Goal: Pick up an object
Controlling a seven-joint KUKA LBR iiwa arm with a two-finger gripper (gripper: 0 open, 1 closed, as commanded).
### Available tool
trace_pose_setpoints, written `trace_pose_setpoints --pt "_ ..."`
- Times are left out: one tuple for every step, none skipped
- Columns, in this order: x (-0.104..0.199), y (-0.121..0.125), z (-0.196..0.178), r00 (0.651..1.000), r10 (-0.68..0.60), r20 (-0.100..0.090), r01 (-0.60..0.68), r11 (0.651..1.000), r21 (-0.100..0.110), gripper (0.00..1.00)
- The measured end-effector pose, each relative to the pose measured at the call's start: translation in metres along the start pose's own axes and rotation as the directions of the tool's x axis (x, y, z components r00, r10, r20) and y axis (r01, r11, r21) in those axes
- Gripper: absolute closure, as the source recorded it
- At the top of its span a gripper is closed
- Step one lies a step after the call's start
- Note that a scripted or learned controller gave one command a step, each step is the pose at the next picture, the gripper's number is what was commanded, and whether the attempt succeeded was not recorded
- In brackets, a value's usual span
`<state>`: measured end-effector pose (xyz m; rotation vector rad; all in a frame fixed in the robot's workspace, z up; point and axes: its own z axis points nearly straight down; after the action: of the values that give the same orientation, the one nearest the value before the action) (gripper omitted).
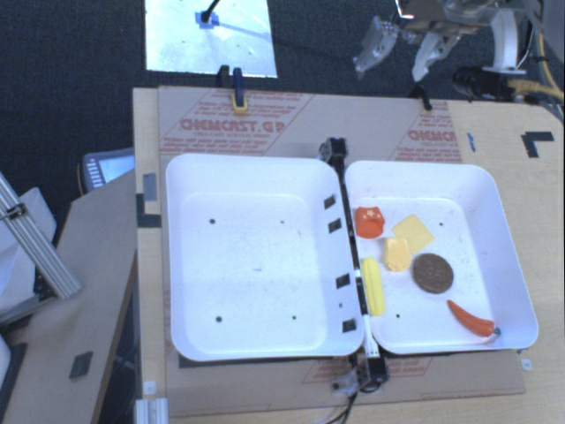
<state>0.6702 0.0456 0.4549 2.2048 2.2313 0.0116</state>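
My gripper (395, 57) hangs high above the bench's far edge, beyond the right bin (508, 228), with its two fingers spread apart and nothing between them. In the right bin lie an orange-red block (369, 222), a pale yellow wedge (412, 233), a small yellow piece (397, 254), a brown round disc (433, 273), a yellow corn cob (373, 287) along the left wall, and a red chili pepper (470, 319) near the front right corner.
The left bin (252, 259) sits beside the right one, joined by a black clip strip (340, 228). A cardboard sheet (265, 122) lies under both bins. A shiny metal plate (210, 23) lies on the dark floor at the back.
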Motion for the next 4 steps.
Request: trace_pose_setpoints --pt "0.089 0.001 -0.083 1.0 -0.002 -0.001 0.002 1.0 0.001 0.0" --pt "0.16 -0.026 -0.077 1.0 0.001 0.002 -0.001 1.0 0.012 0.0" --pt "0.191 -0.017 -0.076 1.0 0.004 0.003 -0.004 1.0 0.01 0.0" --pt "0.191 -0.015 -0.085 1.0 0.001 0.004 -0.002 1.0 0.012 1.0"
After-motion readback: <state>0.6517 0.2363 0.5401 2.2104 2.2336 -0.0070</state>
